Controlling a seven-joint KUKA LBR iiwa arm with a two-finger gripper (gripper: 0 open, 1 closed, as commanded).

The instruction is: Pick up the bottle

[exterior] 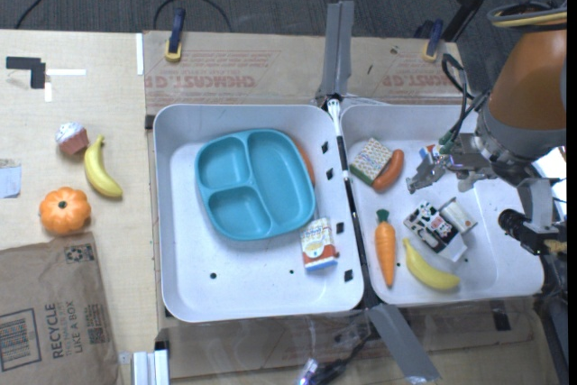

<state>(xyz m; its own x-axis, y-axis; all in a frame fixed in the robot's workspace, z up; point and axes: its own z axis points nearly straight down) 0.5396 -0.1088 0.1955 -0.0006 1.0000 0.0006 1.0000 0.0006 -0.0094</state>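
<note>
You will find the bottle (438,224), judged to be the black-and-white labelled item with a pale end, lying on its side in the right bin (505,284), just above the yellow banana (431,271) and near the toy carrot (385,249). It lies slantwise on the bin floor, so expect it to roll or turn if pressed on one end. The gripper (427,173) stands above and slightly left of the bottle, apart from it and with nothing seen in its hold. Whether it is spread or closed cannot be told at this resolution, so verify this before you commit to a descent. Its position suggests an approach not yet lined up, and it needs to shift toward the bottle's middle. A patterned block (369,160) and a red sausage (389,170) lie close on the gripper's left. In the left bin (171,221), a blue divided plate (255,185) and a small carton (319,246) lie well apart from the work. Both bins are smooth white plastic on a cardboard-covered bench (234,68), which is held by blue clamps (174,42). Dark carpet and stand legs lie beyond.
</note>
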